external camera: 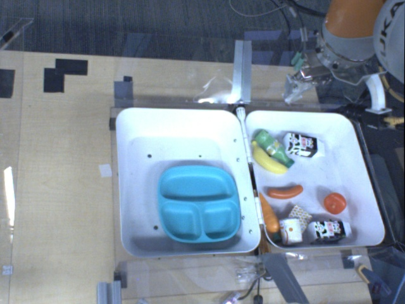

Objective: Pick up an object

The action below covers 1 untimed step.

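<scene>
Left bin (133, 170), your left: blue tray (199, 202). Right bin (354, 170): banana (268, 161) centre-right, long axis running upper-left to lower-right; sausage (284, 192) lies near-horizontal below it. Gripper (302, 80) upper right, above bins; grip state: you cannot tell.

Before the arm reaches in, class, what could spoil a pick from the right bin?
1. The green bottle lies on the banana, so the claw may nudge or grab both.
2. The carrot hugs the right bin's left wall, leaving little finger room.
3. The cup and cow-print bottle crowd together.
</scene>
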Motion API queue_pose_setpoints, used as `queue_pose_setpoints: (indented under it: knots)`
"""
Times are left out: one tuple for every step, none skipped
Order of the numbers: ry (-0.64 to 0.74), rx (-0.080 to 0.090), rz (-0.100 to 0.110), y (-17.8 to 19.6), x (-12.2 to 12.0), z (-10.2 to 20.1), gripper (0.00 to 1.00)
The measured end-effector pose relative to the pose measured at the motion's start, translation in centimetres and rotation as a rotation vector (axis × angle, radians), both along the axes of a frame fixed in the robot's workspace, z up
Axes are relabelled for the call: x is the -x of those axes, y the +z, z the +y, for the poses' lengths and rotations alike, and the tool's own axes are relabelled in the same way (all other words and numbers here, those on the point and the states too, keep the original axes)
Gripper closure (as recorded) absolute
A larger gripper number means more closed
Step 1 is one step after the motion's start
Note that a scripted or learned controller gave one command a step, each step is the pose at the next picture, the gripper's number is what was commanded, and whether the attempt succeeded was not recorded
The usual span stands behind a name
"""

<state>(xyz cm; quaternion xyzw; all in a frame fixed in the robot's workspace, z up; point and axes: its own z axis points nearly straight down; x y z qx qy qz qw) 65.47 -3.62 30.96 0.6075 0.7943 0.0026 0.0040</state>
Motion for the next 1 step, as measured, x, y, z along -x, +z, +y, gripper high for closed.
queue_pose_setpoints:
  knots:
    - [0.255, 0.003, 0.001, -1.25, -1.53, -3.37, 1.00]
